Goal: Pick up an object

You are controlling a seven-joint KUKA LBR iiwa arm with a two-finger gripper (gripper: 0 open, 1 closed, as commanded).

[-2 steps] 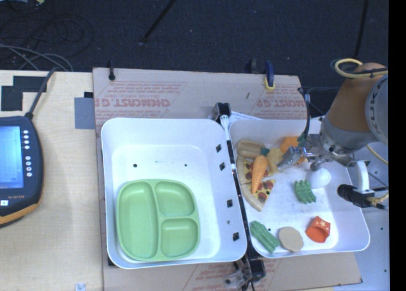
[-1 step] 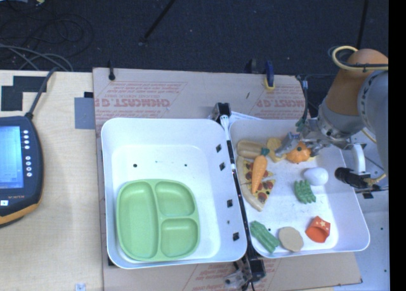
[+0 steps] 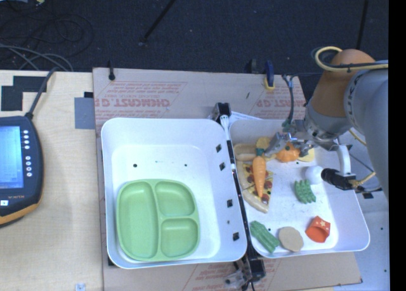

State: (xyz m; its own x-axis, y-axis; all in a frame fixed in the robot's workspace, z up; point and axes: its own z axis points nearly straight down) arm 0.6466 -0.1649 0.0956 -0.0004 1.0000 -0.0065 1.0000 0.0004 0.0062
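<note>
Reaching Into the Right Bin: Status at the Gripper

Starting at the far left, I see a handheld control pendant (image 3: 14,166) lying on the wooden bench top (image 3: 63,232), its screen lit. Next comes the left bin (image 3: 165,134), which holds a green divided plate (image 3: 157,220) with three compartments, set toward the near left corner.

Across the hinge line sits the right bin (image 3: 355,232), where all the loose items lie. Along its left side I note a pizza slice (image 3: 254,196) with a carrot (image 3: 259,175) lying on top of it. Toward the near edge are a green pickle-like piece (image 3: 264,236), a round tan cookie (image 3: 291,239) just beside it, and a red piece (image 3: 318,229) further right. A small green ridged item (image 3: 304,191) sits mid-bin, with a white round object (image 3: 312,173) near it.

At the bin's far side the gripper (image 3: 287,146) is down low, directly over a small orange object (image 3: 288,155), with a yellow piece (image 3: 307,154) just beside it. I cannot tell whether the fingers are spread or closed, nor whether the orange object sits between them. The grey arm (image 3: 371,118) enters from the right.
</note>
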